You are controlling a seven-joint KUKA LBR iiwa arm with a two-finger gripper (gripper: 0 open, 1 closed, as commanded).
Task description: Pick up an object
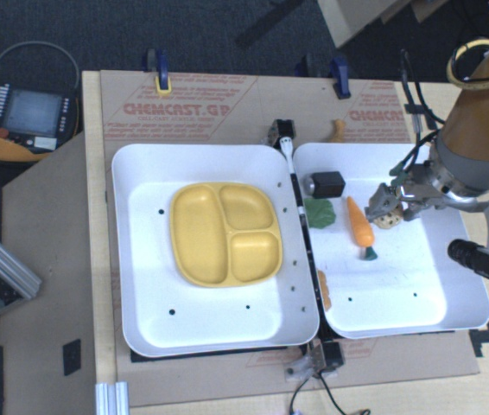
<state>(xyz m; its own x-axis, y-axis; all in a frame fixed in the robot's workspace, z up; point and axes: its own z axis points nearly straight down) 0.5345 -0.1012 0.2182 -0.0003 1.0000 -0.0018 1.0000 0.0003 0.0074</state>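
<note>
In the right bin (417,305) lie an orange carrot with a green top (359,223), a green lump (320,212), a black block (326,183) and a small tan speckled piece (390,220). My gripper (386,204) hangs low over the bin's middle, just right of the carrot and right above the tan piece, which peeks out beneath it. Whether it touches that piece cannot be told. The grey arm with its orange band (478,128) reaches in from the right.
The left bin (141,301) holds a yellow divided plate (225,232). A small orange item (323,290) lies on the rim between the bins. Another small tan item (338,130) sits on the board behind the right bin. Blue clamps (162,69) hold the board's back edge.
</note>
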